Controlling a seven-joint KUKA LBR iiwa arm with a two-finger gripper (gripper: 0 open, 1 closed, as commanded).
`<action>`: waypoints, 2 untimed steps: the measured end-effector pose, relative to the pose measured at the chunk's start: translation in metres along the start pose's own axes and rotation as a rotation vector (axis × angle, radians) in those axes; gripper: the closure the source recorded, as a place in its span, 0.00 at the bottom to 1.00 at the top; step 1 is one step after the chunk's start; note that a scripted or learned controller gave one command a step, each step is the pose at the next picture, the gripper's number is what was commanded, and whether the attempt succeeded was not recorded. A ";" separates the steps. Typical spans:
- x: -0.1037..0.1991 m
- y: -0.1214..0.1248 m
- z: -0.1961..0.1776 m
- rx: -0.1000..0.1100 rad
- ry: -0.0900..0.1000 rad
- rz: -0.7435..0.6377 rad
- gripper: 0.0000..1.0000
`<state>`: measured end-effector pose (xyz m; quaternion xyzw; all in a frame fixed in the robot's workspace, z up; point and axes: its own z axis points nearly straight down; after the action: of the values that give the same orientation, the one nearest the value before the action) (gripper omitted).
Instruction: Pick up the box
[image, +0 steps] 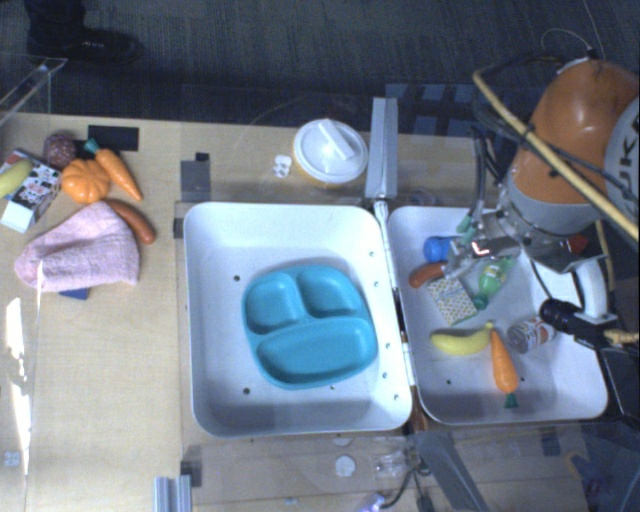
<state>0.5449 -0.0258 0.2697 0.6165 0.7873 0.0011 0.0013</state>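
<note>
My arm (575, 120) hangs over the right bin's (590, 395) far edge. My gripper (478, 247) sits low there; whether my jaws are spread I cannot tell. The box (452, 297) lies just beneath, mid-bin, beside the banana (460, 343).

Pale wooden bench (100, 380), two white bins (210, 330) side by side, pink cloth (80, 255) far left, toy carrot (120, 172), white lid (330, 150) far centre

Blue tray (310, 325), yellow banana (460, 342), orange carrot (503, 365)

Banana (461, 342), carrot (503, 366) and sausage (425, 273) crowd the box (452, 297).
</note>
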 end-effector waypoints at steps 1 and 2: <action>-0.012 -0.030 -0.002 0.000 0.000 -0.254 1.00; -0.061 0.003 0.018 0.001 0.000 -0.038 1.00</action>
<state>0.5622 -0.0848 0.2513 0.6014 0.7989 0.0007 0.0013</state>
